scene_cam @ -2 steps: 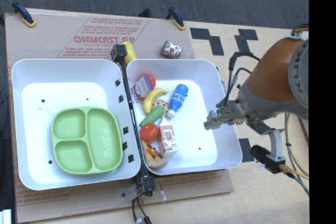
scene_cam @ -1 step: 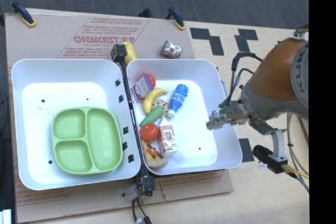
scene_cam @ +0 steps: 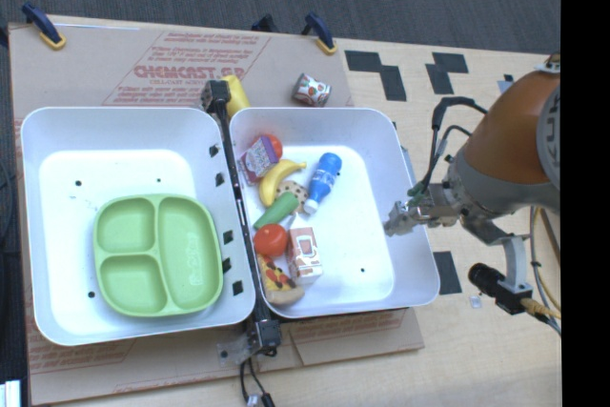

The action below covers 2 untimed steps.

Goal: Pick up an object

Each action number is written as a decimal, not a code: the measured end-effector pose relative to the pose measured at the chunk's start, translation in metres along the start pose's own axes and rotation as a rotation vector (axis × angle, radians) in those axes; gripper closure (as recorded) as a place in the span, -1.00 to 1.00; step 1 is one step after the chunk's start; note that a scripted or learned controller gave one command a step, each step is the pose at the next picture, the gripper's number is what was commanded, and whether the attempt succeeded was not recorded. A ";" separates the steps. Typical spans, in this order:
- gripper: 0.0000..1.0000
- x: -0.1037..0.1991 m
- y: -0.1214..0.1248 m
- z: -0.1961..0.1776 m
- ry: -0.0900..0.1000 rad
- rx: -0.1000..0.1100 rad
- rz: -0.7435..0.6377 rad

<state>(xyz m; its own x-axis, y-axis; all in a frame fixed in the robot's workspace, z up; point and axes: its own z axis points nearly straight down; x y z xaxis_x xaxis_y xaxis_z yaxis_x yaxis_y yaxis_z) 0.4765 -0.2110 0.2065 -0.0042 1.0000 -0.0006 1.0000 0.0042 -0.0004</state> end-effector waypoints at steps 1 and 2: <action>1.00 0.042 0.001 -0.008 0.001 0.002 -0.004; 1.00 0.018 0.000 0.006 0.001 0.004 -0.002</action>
